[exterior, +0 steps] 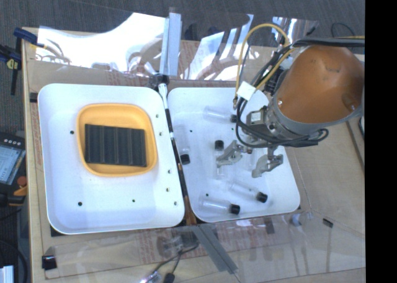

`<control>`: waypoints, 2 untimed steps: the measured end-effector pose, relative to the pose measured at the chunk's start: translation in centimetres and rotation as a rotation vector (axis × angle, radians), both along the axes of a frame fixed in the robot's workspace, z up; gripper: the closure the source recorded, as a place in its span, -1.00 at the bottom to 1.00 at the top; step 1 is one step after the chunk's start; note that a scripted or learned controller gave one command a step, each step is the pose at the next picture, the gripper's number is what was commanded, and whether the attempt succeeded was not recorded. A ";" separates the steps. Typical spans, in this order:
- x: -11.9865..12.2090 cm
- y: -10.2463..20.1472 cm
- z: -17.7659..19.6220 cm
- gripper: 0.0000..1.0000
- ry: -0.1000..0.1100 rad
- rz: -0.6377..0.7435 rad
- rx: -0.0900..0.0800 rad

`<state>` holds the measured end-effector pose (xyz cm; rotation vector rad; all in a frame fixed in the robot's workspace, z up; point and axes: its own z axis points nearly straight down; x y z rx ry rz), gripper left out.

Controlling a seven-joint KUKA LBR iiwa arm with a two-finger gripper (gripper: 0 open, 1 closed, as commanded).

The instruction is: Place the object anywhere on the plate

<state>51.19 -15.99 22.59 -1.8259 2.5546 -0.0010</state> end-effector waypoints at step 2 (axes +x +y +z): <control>0.6 11.4 -3.6 -1.00 0.005 0.679 0.002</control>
